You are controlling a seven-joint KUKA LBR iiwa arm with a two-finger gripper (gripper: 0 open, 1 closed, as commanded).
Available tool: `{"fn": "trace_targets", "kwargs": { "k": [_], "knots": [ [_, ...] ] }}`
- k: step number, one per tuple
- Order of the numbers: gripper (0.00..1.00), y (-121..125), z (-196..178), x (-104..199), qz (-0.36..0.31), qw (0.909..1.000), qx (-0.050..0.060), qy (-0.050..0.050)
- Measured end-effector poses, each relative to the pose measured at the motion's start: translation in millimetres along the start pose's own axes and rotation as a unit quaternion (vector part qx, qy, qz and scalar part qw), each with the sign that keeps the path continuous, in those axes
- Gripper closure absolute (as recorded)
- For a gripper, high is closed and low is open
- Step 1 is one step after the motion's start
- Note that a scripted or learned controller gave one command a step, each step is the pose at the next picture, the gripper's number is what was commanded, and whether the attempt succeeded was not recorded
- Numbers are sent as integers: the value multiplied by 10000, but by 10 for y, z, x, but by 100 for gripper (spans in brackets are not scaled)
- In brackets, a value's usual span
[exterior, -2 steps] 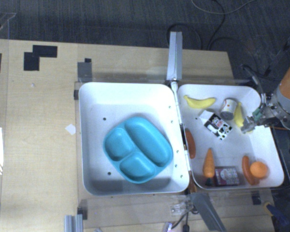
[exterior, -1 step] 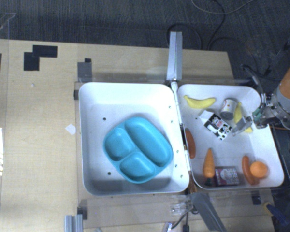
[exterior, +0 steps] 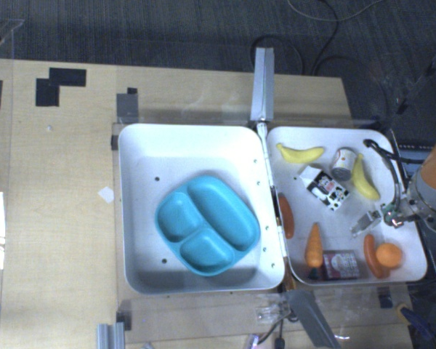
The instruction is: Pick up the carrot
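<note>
Hovering pincer over right bin | finger state unclear | carrot lying apart, near can

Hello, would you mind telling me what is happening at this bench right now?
A robot arm reaches in from the right, its gripper over the right bin, apart from the carrot it is meant to pick up. The carrot lies near the bin's front edge beside a small can. A blue divided tray sits in the left bin.
</note>
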State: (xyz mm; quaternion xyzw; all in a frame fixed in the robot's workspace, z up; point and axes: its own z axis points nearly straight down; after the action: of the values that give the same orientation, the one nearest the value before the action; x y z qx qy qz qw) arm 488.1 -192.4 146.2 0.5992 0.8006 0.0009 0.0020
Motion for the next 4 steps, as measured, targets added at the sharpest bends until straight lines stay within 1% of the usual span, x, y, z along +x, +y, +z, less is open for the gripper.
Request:
{"fn": "trace_targets", "kwargs": {
  "k": [1, 2, 3, 4],
  "knots": [
    [0, -30, 129, -128, -311, 9995, -9, -5],
    [100, -4, 12, -136, -317, 9995, -42, -29],
    [0, -6, 13, -137, -317, 9995, -41, -28],
    [0, -34, 448, -125, -606, 9982, -4, -3]
  ]
}}
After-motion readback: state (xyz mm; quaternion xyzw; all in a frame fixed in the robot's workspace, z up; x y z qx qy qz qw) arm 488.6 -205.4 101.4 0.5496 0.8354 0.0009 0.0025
